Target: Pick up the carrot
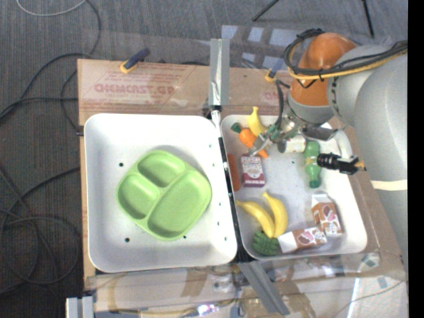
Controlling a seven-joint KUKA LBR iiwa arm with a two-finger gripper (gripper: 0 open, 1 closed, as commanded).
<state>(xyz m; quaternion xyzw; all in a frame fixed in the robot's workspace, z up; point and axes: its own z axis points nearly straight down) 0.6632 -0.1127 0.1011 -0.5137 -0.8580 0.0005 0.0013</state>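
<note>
From the camera view we look down on two white bins side by side on the surface. The left bin (pixel 99 177) holds a green divided plate (pixel 165 194). The right bin (pixel 358 234) holds the rest: the carrot (pixel 247 138) lies near its far left corner, orange with a green top, just beside a small yellow banana (pixel 254 119). Below it sits a red carton (pixel 252 171), nearer us a larger banana bunch (pixel 268 216) with a green leafy vegetable (pixel 265 245) at its foot, two snack boxes (pixel 317 228), and a green bottle (pixel 312 161) along the right side.

Our arm reaches in from the right, and the pincer (pixel 273 138) hangs low over the far end of the right bin, just right of the carrot. We cannot tell whether it is spread or closed; the wrist and cables hide it.

We judge the task barely begun: the carrot lies in the bin, not lifted. The approach looks nearly complete; grasping and raising remain.
</note>
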